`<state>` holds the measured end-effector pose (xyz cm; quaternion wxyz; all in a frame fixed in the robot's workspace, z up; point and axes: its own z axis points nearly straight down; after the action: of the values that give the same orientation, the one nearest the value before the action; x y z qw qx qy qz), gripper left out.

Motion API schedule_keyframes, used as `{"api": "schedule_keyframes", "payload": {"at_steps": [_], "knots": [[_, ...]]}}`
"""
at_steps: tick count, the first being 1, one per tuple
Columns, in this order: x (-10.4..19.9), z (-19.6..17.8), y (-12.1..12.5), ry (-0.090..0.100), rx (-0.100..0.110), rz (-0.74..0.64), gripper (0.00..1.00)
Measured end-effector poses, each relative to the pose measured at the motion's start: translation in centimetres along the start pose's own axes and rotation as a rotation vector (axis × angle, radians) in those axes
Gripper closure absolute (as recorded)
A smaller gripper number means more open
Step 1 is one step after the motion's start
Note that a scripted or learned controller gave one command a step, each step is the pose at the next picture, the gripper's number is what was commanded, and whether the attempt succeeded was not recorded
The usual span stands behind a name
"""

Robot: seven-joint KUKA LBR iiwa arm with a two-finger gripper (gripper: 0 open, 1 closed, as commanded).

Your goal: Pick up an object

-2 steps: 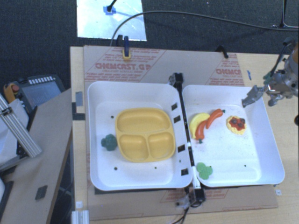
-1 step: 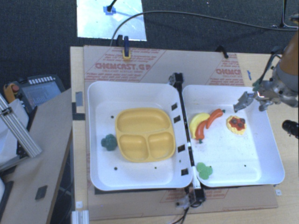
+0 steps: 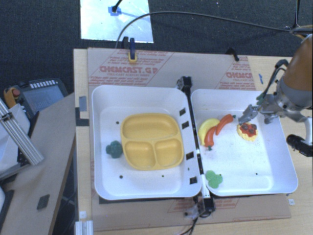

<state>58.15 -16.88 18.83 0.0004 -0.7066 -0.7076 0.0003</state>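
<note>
The right bin (image 3: 274, 180) holds several toy foods. A yellow banana piece (image 3: 207, 128) lies at its left, and an orange-red sausage (image 3: 218, 129) lies across it. Right of them sits a small yellow piece with red topping (image 3: 247, 131). A green leafy piece (image 3: 213, 178) lies near the bin's front left corner. My gripper (image 3: 259, 115) hangs over the bin's right part, just above and behind the yellow and red piece. It is open, with nothing between its fingers (image 3: 248, 113).
The left bin (image 3: 105, 180) holds a yellow divided tray (image 3: 149, 141) and a green broccoli (image 3: 114, 150) to its left. A black divider strip (image 3: 191, 131) runs between the bins. The arm (image 3: 299, 77) comes in over the right bin's far right side.
</note>
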Motion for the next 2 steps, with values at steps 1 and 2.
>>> {"api": "schedule_keyframes", "payload": {"at_steps": [1,2], "knots": [[-0.3,4.8,-0.9,0.0,0.0,0.0,0.0],[-0.4,3.5,-0.7,-0.002,-0.006,0.0,1.0]]}}
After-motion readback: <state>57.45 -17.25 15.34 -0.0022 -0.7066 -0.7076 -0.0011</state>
